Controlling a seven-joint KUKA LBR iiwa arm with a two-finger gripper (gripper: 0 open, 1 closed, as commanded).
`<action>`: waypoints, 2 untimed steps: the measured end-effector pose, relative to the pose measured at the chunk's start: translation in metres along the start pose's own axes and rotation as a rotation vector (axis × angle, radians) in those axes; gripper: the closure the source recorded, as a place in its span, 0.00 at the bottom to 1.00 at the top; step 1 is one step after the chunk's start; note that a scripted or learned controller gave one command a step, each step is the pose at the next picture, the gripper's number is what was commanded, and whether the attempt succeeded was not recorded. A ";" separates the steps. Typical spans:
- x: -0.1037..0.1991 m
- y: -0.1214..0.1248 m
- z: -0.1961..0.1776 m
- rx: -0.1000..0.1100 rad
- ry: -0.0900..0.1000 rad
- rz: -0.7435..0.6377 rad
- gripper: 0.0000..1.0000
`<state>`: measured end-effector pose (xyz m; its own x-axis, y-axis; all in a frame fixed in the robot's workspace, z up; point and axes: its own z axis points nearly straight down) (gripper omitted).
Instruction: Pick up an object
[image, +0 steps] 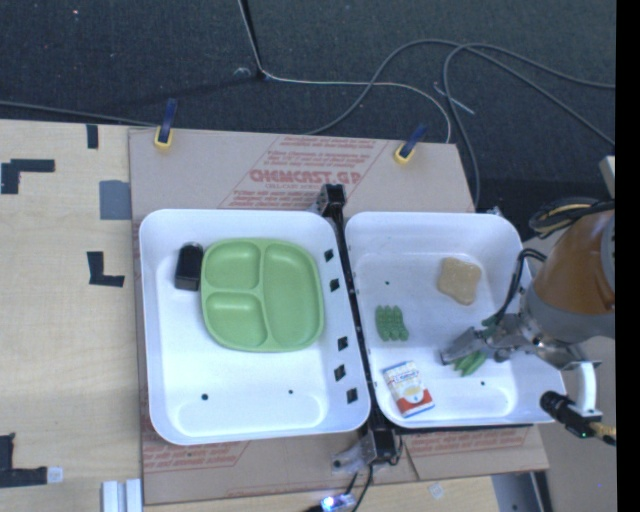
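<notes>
The small red and white packet (408, 388) lay closest, at the front of the right bin (500, 238), down and to the left of the jaws (462, 352). The jaws sat low over the bin floor, and a small green thing (471, 364) lay right at their tips. It was hard to tell if they were apart or together, or if they held it. A green bumpy piece (391, 322) lay to their left. A tan lump (459, 280) lay behind them. The left bin (170, 400) held a green plate (263, 294) and a black block (188, 266).
</notes>
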<state>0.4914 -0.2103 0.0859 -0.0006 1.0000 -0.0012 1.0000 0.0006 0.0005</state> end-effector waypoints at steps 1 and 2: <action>0.000 0.000 -0.010 -0.001 -0.002 0.000 1.00; 0.008 0.003 -0.069 -0.003 0.000 -0.001 1.00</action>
<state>0.4941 -0.2024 0.1551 -0.0020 1.0000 -0.0012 1.0000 0.0020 0.0038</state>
